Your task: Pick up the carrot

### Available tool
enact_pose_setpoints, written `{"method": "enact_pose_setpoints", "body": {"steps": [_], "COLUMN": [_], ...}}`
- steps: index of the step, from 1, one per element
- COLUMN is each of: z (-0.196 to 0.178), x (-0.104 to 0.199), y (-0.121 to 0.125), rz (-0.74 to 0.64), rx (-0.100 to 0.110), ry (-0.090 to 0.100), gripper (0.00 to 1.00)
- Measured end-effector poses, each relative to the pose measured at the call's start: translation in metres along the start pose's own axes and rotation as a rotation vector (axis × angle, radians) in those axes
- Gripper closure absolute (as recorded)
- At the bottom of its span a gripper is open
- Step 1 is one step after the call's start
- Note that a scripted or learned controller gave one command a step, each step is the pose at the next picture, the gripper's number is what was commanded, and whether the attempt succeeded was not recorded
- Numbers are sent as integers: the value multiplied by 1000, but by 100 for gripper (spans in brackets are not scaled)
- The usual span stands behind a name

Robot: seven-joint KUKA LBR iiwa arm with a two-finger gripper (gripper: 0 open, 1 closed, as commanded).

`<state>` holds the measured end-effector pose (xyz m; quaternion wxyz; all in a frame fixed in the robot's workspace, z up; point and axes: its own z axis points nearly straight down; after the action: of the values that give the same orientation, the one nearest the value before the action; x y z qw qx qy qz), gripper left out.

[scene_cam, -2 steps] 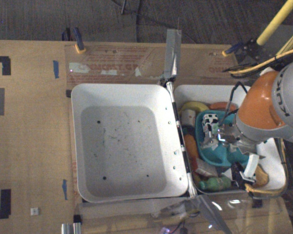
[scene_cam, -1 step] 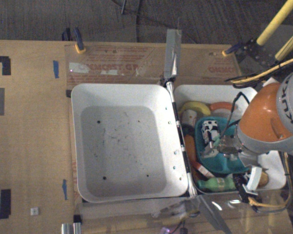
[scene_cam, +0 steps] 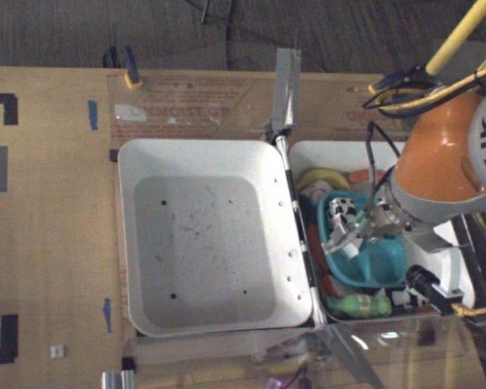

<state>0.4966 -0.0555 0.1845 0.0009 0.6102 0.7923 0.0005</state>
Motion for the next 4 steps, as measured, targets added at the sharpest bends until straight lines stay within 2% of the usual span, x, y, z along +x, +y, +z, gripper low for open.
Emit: {"method": "enact_pose_setpoints", "body": {"steps": [1, 2, 3, 4], "z": [-105, 1, 88, 90], "x": [-6, -10, -44, -71], "y": [34, -13, 15, 67], "rz": [38, 232, 107, 184], "rx": [0, 3, -11, -15], "ry": [-1, 1, -6, -2], "gripper": [0, 0, 0, 0]}}
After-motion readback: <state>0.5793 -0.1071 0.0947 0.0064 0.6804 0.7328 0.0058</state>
